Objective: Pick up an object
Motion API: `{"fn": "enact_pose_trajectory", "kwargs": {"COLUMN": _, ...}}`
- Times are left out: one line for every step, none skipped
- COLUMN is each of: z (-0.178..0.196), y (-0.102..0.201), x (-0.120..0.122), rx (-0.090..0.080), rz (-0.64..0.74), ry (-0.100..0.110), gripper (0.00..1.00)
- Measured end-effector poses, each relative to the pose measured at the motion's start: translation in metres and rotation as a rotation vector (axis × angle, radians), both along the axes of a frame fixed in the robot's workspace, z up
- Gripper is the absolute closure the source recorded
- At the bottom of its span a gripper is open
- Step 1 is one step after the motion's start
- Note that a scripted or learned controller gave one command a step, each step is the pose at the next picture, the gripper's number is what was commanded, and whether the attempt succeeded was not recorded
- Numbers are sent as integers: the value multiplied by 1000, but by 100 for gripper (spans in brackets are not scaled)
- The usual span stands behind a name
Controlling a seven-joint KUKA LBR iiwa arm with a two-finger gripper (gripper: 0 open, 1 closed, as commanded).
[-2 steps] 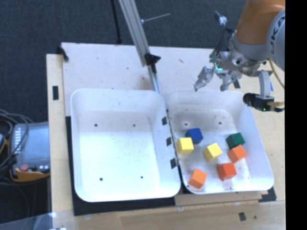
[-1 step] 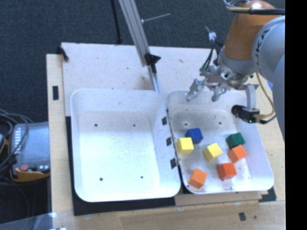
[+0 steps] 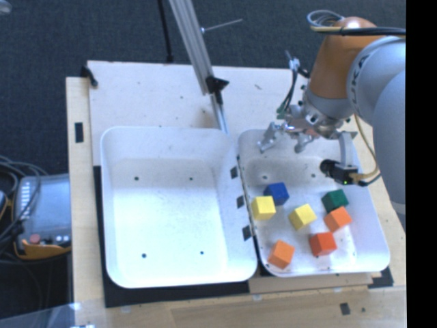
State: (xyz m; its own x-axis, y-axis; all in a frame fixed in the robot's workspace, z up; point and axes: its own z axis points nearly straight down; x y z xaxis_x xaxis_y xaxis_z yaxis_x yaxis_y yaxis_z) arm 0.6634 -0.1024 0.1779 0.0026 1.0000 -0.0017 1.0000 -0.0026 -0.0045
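Several small coloured blocks lie in the right bin (image 3: 369,251): a blue block (image 3: 276,193), two yellow blocks (image 3: 263,207) (image 3: 302,216), a green block (image 3: 334,200), orange blocks (image 3: 337,219) (image 3: 280,253) and a red-orange block (image 3: 322,243). My gripper (image 3: 285,139) hangs over the far end of that bin, above and behind the blue block. Its two fingers are spread apart, with nothing between them.
The left bin (image 3: 171,203) lies beside the right one, sharing a middle rim. A slanted metal rail (image 3: 194,43) rises at the back over the bench. A grey device (image 3: 44,214) with cables sits off the bench to the left.
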Motion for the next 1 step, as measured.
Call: {"fn": "enact_pose_trajectory", "kwargs": {"z": -63, "y": -3, "x": -1, "rx": 0, "rz": -2, "ry": 1, "gripper": 0}}
